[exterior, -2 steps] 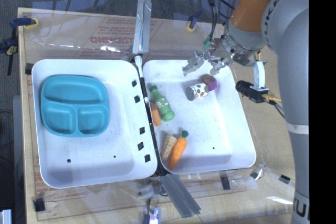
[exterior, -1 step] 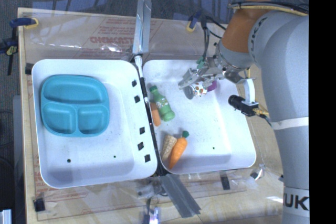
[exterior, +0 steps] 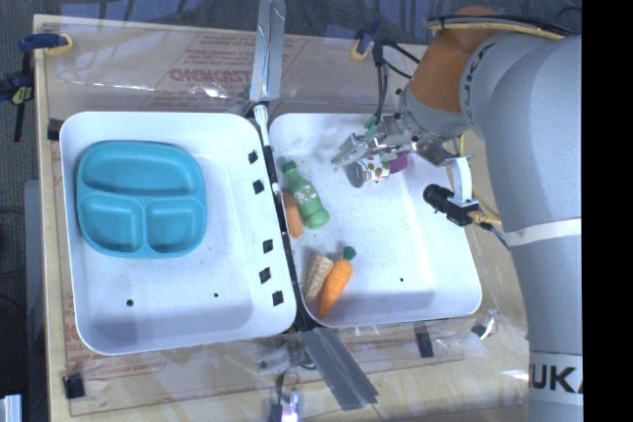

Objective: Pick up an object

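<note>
- Scanning left to right: left bin (exterior: 99, 311) carries one blue divided tray (exterior: 141, 197), three compartments, sitting in its far-left part. Nothing graspable for this step besides that.
- Right bin (exterior: 435, 296) holds the candidates: one green bottle (exterior: 306, 197) lying tilted near the divider, one orange piece (exterior: 293, 216) just beside and touching it, one carrot (exterior: 335, 281) at the near-left with green top pointing far, one tan bread-like piece (exterior: 316, 275) touching the carrot's left side.
- Gripper (exterior: 368, 163) is low over the far-middle of the right bin. Can't tell whether the claw is open or closed; there's a small purple-and-white item at the tip, too blurred to identify or to call held.
- Count: 2 bins, 1 tray, 1 bottle, 1 carrot, 1 orange piece, 1 tan piece, plus that unclear bit at the tip.
- Doing the pick well, my read: go for an isolated target. Bottle and carrot each touch a neighbour, so align the fingers across the short axis and come straight down to avoid dragging the neighbour.
- Risk: bottle is round, likely to roll toward the divider if clipped off-centre.
- Keep clear of the far wall on descent; the gripper sits near it.
</note>
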Robot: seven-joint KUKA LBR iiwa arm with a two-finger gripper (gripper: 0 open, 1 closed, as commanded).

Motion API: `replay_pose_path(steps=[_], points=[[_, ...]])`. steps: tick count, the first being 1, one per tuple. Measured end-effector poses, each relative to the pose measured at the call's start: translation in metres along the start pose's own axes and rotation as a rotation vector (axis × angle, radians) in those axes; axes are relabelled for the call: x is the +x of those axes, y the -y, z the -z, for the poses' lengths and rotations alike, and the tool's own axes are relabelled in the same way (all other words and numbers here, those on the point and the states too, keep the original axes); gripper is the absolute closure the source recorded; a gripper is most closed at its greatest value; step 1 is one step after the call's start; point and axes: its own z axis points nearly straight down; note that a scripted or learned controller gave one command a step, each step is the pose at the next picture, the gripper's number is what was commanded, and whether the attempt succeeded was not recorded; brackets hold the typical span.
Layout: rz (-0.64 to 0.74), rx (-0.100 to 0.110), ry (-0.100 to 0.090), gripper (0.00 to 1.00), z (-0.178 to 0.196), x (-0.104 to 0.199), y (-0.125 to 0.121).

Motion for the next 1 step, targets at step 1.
replay_pose_path(steps=[1], points=[[0.025,0.001,0.002,0.0,0.0004,-0.001,0.0102]])
